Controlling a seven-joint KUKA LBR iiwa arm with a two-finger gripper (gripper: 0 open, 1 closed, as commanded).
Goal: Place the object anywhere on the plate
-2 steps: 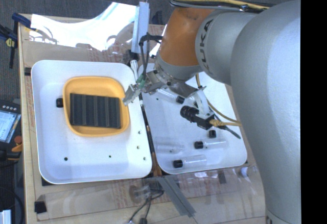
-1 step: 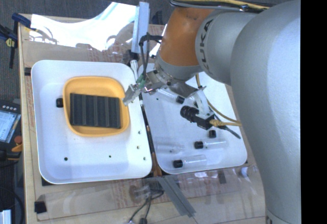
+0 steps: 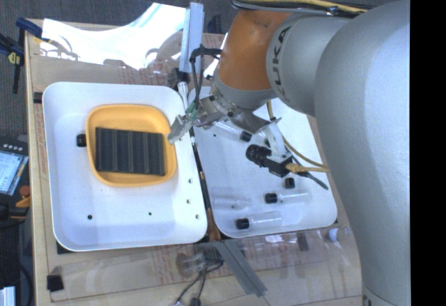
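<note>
Two white bins (image 3: 118, 228) sit side by side. On the left, a dark ridged block (image 3: 130, 151) lies on the yellow plate (image 3: 125, 116). Just right of it, the gripper (image 3: 178, 127) looks empty.

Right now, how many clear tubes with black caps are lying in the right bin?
3 visible: one tube mid-bin, one tube near the front edge, one tube at the back by the gripper. The arm covers part of the right bin, so more may be hidden.

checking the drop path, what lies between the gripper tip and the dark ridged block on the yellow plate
In the camera view, just the raised yellow plastic plate rim separates the gripper from the dark ridged rectangular block; nothing else lies there.
</note>
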